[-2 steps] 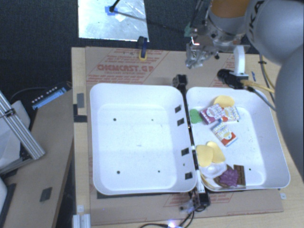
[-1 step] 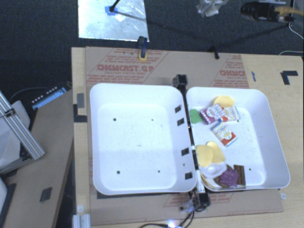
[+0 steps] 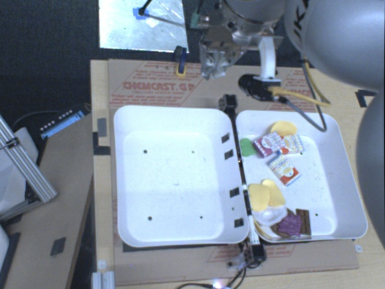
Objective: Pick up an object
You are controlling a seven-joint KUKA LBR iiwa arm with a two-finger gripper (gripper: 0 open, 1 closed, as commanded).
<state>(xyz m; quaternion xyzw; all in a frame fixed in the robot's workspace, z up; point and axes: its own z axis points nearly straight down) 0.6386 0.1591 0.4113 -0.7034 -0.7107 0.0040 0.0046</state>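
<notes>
Objects for picking lie in the right bin [image 3: 337,161]: a purple-and-white packet [image 3: 269,144], a red-and-white packet [image 3: 284,168], yellow pieces [image 3: 264,194] and a brown-and-purple item [image 3: 292,223] by its near corner. My gripper [image 3: 215,62] hangs above the bench beyond both bins, over the cardboard sheet [image 3: 159,84], with nothing visibly between it and the board.

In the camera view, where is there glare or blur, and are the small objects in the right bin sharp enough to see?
Camera view: strong glare on the reflective sheet at top; the arm, close to the lens, looks large and soft; the gripper is blurred. The packets in the right bin are fairly sharp, their print unreadable. The left bin is evenly lit, with soft shading.
</notes>
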